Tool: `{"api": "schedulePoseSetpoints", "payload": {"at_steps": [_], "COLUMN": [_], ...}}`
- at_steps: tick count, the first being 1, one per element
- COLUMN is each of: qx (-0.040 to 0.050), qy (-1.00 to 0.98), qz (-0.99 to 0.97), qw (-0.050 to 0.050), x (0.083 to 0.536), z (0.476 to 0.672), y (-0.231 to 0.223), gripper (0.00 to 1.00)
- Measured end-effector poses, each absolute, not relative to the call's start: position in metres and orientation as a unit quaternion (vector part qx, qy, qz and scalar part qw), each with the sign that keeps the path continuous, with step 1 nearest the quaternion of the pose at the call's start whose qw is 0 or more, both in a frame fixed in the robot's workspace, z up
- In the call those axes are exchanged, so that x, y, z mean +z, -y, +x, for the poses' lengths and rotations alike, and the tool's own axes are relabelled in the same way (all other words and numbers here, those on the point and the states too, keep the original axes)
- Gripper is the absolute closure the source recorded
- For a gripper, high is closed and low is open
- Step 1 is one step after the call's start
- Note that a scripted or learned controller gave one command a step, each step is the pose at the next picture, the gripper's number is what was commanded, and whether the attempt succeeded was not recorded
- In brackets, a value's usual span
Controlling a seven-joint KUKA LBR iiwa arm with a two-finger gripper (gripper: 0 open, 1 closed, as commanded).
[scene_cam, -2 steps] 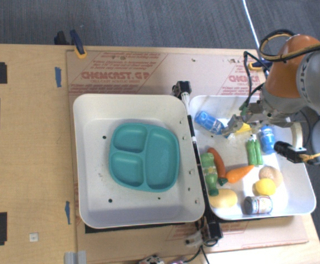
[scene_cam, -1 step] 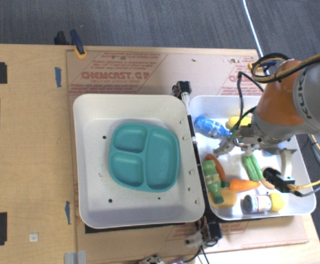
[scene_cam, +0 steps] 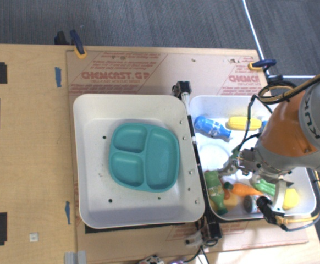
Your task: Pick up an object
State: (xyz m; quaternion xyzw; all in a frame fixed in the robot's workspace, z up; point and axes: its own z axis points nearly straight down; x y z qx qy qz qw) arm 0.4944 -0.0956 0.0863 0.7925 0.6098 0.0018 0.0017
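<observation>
Over the right bin [scene_cam: 308,199], the jaws [scene_cam: 247,176] hang low among a heap of toy food; how wide they stand cannot be told. An orange carrot-like piece [scene_cam: 244,190] lies in that bin's near part, just beneath them, beside a green piece [scene_cam: 215,188].

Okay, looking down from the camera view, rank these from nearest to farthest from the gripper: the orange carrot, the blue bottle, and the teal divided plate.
Measured from the gripper in the right bin:
1. Orange carrot, just below the gripper in the same bin.
2. Blue bottle, toward the far left part of the right bin.
3. Teal divided plate, across in the left bin.
</observation>
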Motion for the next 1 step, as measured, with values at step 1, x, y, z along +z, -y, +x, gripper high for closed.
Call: {"api": "schedulePoseSetpoints", "payload": {"at_steps": [1], "qx": [0.0009], "qy": [-0.714], "qz": [0.700], "qw": [0.002], "x": [0.0860], "z": [0.5267], "y": [0.1170], "gripper": [0.00]}}
